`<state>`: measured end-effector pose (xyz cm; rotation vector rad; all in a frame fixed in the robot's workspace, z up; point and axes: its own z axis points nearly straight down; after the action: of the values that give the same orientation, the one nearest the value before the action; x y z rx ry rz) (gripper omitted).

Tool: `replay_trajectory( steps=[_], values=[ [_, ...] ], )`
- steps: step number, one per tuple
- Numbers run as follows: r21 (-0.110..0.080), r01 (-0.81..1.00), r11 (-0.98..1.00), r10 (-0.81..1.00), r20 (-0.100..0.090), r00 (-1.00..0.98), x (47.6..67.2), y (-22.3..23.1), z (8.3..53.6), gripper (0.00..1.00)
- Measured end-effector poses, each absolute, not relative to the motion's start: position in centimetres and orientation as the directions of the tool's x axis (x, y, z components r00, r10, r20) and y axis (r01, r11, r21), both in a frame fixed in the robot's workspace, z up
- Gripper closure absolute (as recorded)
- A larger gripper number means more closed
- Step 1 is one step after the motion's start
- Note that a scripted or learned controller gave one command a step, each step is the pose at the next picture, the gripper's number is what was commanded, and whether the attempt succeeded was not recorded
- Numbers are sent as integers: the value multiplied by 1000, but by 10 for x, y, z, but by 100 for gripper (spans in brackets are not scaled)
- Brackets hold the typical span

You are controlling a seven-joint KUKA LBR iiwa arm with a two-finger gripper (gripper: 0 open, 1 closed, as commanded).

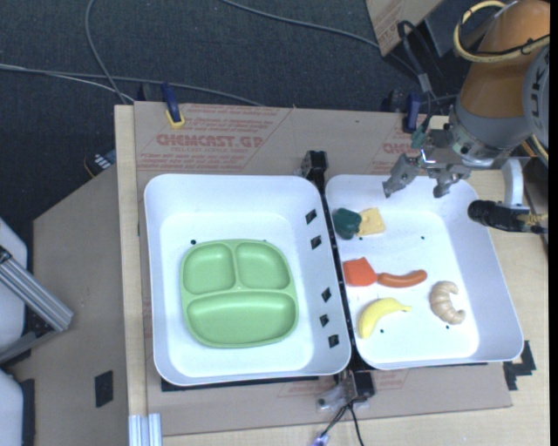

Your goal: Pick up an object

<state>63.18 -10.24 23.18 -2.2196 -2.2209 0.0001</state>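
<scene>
Spread wide with nothing between its fingers, the gripper (413,191) hangs over the far rim of the right bin, beneath the grey wrist and orange band of the arm (506,52).

At the far left edge, a silver aluminium rail (30,289) runs at a slant across the dark carpeted floor (61,131), and thin cables (96,52) trail over the carpet behind the bench. A blue and yellow clamp (173,108) grips the far edge of a cardboard sheet (227,135) printed in red letters, which covers the bench top under both bins.

The left bin (170,209) holds a pale green divided plate (239,292), lying flat near its middle. Small black clips (320,270) line the seam where the two bins meet.

In the right bin (475,253), the toy foods lie apart from the gripper, towards the left and near side. A dark green piece (346,223) touches a pale yellow wedge (373,221) near the far left corner. Nearer the camera, an orange block (358,273) sits end to end with a red sausage (402,279). A yellow banana (381,314) lies just below them, and a tan croissant (446,300) rests to its right. A second clamp (411,109) stands at the bench's far edge behind the gripper, with a brown cardboard box (401,17) on the floor beyond.
</scene>
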Motion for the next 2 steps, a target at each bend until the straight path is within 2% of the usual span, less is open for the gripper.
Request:
replay_trajectory(
  steps=[2],
  values=[
    [-5,1000,0,1000,1,0,633,-114,141,0]
  ],
)
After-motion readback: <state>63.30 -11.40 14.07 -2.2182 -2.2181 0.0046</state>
